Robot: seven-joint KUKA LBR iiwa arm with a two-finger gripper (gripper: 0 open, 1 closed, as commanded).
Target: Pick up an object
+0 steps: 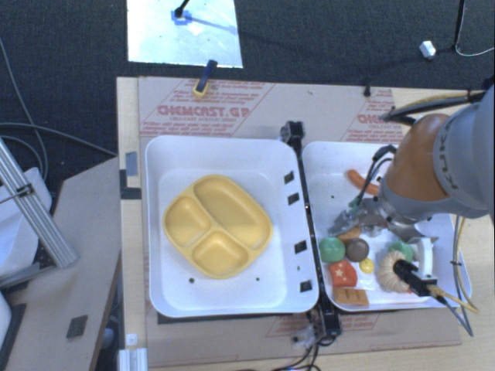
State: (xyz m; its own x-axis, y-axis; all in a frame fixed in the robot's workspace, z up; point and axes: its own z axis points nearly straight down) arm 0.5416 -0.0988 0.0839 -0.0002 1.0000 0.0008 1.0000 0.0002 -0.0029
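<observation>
Since the green ball (333, 249) looks smooth and light, I would grip its middle; the claw's (346, 221) state I cannot tell.

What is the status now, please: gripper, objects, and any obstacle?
Gripper low in right bin, grip unclear. Green ball, brown ball just below it. Yellow tray in left bin.

Bench and what it bears

A pale wooden bench (128, 207) carries a red-lettered clear plastic sheet (255, 107) under two shallow white bins (224, 151), side by side.
</observation>
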